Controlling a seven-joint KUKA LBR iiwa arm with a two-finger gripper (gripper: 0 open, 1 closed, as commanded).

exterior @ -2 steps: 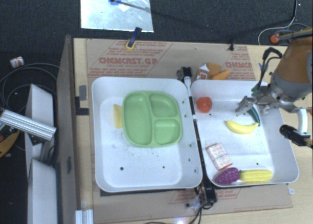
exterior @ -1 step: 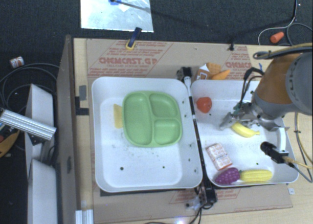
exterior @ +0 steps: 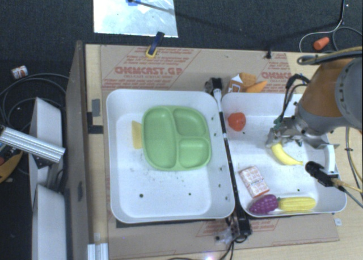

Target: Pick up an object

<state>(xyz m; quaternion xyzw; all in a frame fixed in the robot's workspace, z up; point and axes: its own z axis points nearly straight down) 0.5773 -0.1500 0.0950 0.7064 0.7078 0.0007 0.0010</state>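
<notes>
Overhead, red "CHEMCAST GP" print crosses the brown sheet (exterior: 170,66) beneath both bins. Arm enters from the right; its claw (exterior: 285,137) sits over the banana (exterior: 285,155) in the right bin (exterior: 283,193). Whether the claw is open or closed cannot be told.

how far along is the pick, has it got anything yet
Done: the arm has reached into the right bin, and the gripper sits low, right at the banana's upper end. In hand: nothing visibly lifted; the banana lies on the bin floor. Left: close on it and raise it. The tomato, corn and grapes lie untouched.
</notes>
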